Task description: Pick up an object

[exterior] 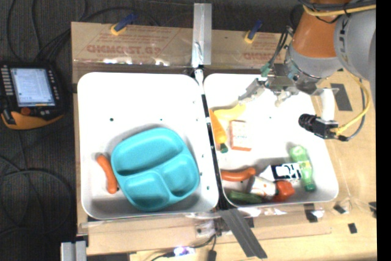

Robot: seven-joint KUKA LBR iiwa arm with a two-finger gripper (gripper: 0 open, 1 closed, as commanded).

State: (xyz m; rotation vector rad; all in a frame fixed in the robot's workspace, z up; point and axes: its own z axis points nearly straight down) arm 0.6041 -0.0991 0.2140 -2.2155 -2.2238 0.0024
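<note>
My gripper (267,95) hangs over the far part of the right bin (330,159), its two fingers spread open with nothing between them. Just below and left of it lie a yellow-orange piece (223,116) and a small white and orange carton (239,135). A green bottle (302,165) lies near the right wall. Along the near wall sit a black and white packet (285,172), a red sausage (238,175), a dark green pickle (245,197) and a red piece (285,189).
The left bin (98,95) holds a blue divided plate (155,167) and an orange sausage (107,173) beside it. A metal divider (202,33) stands behind the bins. A small black camera (313,123) on a cable hangs from the wrist. A tablet (28,90) lies far left.
</note>
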